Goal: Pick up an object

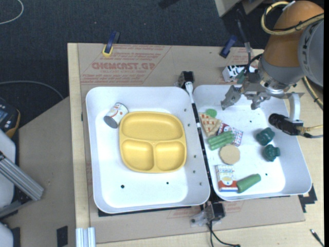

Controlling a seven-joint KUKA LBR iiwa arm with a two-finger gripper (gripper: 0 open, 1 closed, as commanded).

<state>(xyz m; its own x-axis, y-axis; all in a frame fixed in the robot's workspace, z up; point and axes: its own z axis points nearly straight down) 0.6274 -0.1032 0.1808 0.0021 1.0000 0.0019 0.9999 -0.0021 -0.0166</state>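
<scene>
Camera view: tabletop [77, 138] carries two shallow white bins side by side. Left bin [97, 179] holds a yellow divided tray [152, 140] near its centre; a small can [115, 114] lies on its side just beside the tray's far-left corner.

Right bin [293, 176], contents left to right: a waffle-patterned toy piece [208, 122] with a small green piece [211, 113] just beyond it; a green pod-like item [220, 140] lying crosswise, touching a small patterned packet [235, 135]; a round tan disc [230, 154] just nearer than the pod; a small red-and-white carton [226, 179] at the near edge, with a green cylinder-shaped toy [248, 182] against its right side; two dark teal objects [266, 136] [271, 152], one just nearer than the other, toward the bin's right side.

Arm [293, 30] enters from the right, orange band above the wrist, wrist pointing downward over the far part of the right bin. Gripper [242, 102] hangs above bare bin floor at the far end. Fingers [228, 99] are spread apart, nothing between them. Candidate objects lie nearer than the gripper, apart from it; none lifted.
</scene>
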